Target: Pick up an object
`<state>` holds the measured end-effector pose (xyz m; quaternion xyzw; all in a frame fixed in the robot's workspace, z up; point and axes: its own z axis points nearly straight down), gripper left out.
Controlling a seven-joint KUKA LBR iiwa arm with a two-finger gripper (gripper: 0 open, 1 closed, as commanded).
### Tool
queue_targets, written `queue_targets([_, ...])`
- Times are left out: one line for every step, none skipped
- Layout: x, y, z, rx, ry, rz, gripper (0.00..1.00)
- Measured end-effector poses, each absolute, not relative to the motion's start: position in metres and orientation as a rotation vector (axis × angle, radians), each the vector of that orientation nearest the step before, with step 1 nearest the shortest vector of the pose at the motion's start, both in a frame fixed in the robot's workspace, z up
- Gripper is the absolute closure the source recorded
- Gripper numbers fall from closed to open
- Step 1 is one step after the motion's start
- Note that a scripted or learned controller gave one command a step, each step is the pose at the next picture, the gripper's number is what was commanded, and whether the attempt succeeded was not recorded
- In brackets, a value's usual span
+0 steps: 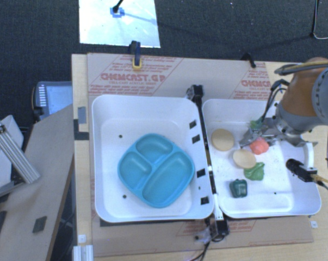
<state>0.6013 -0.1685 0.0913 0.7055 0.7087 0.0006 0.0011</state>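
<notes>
The right bin (272, 203) holds several small toy foods. A tan round piece (223, 140) lies at its left, and a second tan piece (243, 159) sits just below and to the right of it. A red-pink piece (259, 146) lies in the middle, a light green leafy piece (255, 171) below it, and a dark green pepper (239, 188) nearest the front. My gripper (254, 135) is low in the right bin, right over the top edge of the red-pink piece and seemingly touching it. The arm's grey and orange wrist (308, 99) hides the bin's far right corner.
The left bin (106, 200) holds a blue divided plate (156, 169). A black divider with clips (203, 145) runs between the bins. A black fitting (301, 170) on the arm hangs over the right bin's right side. Cardboard (153, 75) lies under both bins.
</notes>
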Motion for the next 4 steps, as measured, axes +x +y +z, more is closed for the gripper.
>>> queue_targets([0.601,-0.169,0.102,2.214,2.224,0.004,1.0])
queue_targets([0.597,-0.172,0.163,2.217,2.222,0.003,1.0])
queue_targets([0.603,-0.165,0.223,2.213,2.223,0.004,1.0])
queue_targets([0.604,-0.165,0.255,2.214,2.225,0.003,1.0])
